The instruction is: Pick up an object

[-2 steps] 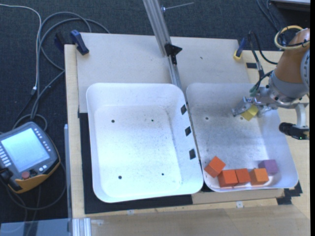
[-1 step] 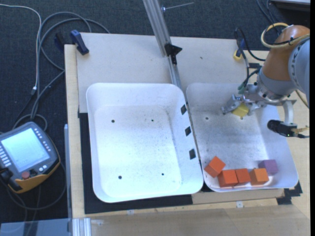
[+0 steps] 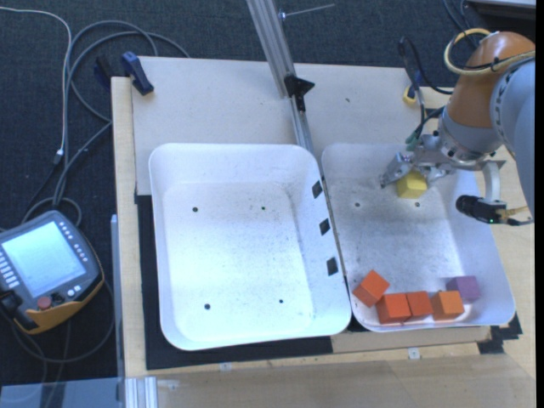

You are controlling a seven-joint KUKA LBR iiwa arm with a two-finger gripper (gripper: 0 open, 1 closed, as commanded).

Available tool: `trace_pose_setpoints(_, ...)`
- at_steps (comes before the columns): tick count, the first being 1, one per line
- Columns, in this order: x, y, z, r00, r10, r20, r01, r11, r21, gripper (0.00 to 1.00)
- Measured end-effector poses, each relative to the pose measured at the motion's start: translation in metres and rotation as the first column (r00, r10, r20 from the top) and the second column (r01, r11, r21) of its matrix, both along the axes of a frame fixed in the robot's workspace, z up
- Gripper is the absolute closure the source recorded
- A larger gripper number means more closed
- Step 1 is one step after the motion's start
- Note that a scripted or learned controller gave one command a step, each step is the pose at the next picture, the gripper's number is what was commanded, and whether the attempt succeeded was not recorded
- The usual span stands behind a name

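Observation:
My gripper (image 3: pixel 413 175) hangs over the far part of the right bin (image 3: pixel 374 228), reaching in from the right. A small yellow block (image 3: pixel 413 186) sits between its grey fingers, and they look shut on it. Along that bin's near edge lie several orange blocks, one tilted (image 3: pixel 371 287) and others in a row (image 3: pixel 393 307) (image 3: pixel 418 303) (image 3: pixel 448 303). A purple block (image 3: pixel 464 288) rests just behind the rightmost orange one. All of these are well clear of the gripper.
The left bin (image 3: pixel 170 177) stands beside the right one, with the shared rim between them. A slanted aluminium post (image 3: pixel 270 32) rises behind the bins. A blue clamp (image 3: pixel 136 73) sits at the bench's far left corner, and a teach pendant (image 3: pixel 42 266) lies off the bench to the left.

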State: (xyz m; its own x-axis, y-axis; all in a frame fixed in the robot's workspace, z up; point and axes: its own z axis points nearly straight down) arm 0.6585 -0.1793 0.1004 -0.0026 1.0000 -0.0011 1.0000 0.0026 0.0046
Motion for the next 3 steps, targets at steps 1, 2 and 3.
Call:
trace_pose_setpoints(1,0.0,-0.001,0.012,1.0,0.001,0.001,-0.001,1.0,-0.002,1.0)
trace_pose_setpoints(2,-0.004,0.058,0.101,1.0,0.004,0.006,-0.004,1.0,0.002,1.0)
trace_pose_setpoints(3,-0.013,0.135,0.142,1.0,-0.001,-0.004,0.001,1.0,0.001,1.0)
